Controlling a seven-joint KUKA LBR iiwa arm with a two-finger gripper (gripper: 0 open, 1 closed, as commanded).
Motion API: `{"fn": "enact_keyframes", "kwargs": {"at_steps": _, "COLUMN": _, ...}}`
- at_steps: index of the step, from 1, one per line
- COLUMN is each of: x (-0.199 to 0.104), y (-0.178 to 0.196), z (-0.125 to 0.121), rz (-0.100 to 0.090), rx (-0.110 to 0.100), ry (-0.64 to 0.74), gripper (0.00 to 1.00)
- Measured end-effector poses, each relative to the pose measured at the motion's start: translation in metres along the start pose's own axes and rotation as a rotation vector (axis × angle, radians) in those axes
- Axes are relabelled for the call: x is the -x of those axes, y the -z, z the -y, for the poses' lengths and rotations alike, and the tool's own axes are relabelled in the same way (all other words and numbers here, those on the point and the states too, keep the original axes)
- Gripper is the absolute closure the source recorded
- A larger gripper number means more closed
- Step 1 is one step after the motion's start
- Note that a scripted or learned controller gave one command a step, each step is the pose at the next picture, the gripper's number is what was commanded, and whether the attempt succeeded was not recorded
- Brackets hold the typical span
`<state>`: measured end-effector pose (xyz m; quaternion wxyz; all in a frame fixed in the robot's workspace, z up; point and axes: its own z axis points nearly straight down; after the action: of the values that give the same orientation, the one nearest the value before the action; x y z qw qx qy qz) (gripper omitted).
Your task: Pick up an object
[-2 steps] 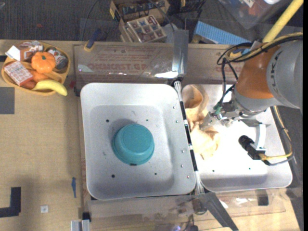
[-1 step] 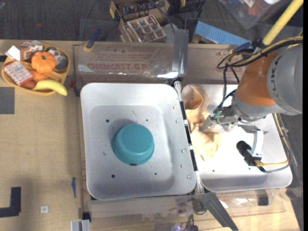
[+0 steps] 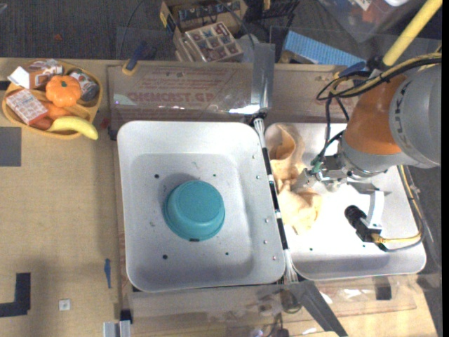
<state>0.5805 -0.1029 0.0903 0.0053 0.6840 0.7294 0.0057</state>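
Reaching into the right bin (image 3: pixel 393 258), the gripper (image 3: pixel 309 181) hangs low over a heap of tan objects (image 3: pixel 295 195) by the bin's left wall; whether it grips anything, I cannot tell. A teal bowl (image 3: pixel 195 210) sits untouched in the left bin (image 3: pixel 140 153). Nothing looks lifted yet, so the pick seems still undone.

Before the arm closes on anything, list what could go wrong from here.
1. The gripper sits low in the right bin over pale tan objects lumped against the divider; it may pinch several or none.
2. The teal bowl lies in the left bin, apart from the arm, so reaching it needs a fresh approach.
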Motion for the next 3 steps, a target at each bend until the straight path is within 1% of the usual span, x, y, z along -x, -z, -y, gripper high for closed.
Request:
{"fn": "enact_keyframes", "kwargs": {"at_steps": 1, "x": -0.012, "y": 0.001, "z": 0.054, "rz": 0.002, "rx": 0.001, "ry": 0.122, "gripper": 0.0}}
{"fn": "enact_keyframes", "kwargs": {"at_steps": 2, "x": 0.0, "y": -0.001, "z": 0.004, "rz": 0.001, "rx": -0.002, "ry": 0.189, "gripper": 0.0}}
{"fn": "enact_keyframes", "kwargs": {"at_steps": 3, "x": -0.002, "y": 0.0, "z": 0.034, "rz": 0.001, "rx": 0.0, "ry": 0.214, "gripper": 0.0}}
